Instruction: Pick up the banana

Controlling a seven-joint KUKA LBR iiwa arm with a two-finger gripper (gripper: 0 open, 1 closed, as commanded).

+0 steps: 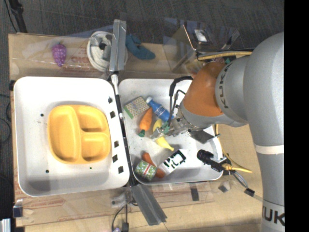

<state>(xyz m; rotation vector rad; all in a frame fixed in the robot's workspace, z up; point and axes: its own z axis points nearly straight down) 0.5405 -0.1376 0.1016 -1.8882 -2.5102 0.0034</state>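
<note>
Over the right bin (126, 129), the gripper (168, 129) sits by the banana (162, 140), maybe grabbing; next, lift slowly.

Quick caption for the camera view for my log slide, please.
KUKA arm's pincer down over the banana in the cluttered right bin; yellow divided tray in the left bin.

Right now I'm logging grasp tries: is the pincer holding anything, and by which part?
Cannot be told. The pincer sits low over the banana in the right bin, and its tip is too cluttered to read.
</note>
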